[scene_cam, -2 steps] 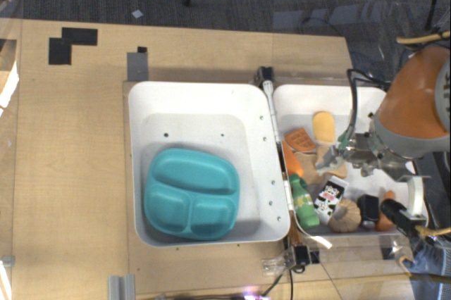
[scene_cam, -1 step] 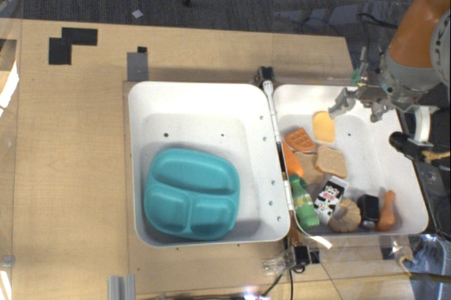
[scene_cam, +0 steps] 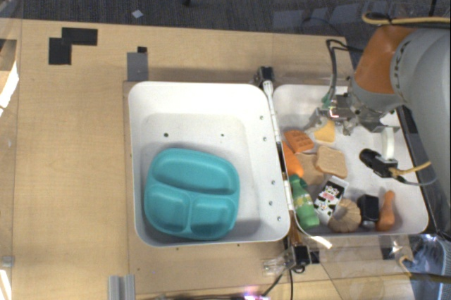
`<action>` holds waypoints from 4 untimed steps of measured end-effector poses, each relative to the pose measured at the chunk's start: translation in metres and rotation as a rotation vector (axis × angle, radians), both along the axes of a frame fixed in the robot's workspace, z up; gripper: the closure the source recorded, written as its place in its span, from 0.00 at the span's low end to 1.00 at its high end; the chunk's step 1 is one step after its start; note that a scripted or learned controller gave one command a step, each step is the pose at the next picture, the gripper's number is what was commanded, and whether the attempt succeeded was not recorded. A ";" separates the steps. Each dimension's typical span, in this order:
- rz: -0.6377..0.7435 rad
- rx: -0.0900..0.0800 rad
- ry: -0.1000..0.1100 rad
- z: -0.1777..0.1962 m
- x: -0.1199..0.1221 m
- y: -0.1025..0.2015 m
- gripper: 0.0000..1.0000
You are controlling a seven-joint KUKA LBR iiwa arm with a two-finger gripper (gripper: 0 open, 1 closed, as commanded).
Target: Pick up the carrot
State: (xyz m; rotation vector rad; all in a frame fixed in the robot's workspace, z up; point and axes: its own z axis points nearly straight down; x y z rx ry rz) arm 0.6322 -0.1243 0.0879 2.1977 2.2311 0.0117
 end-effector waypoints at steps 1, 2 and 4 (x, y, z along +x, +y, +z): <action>0.061 0.003 0.003 0.000 0.018 -0.079 0.00; -0.045 0.001 0.005 -0.001 0.017 -0.058 0.00; 0.368 -0.007 0.003 0.001 -0.063 -0.061 1.00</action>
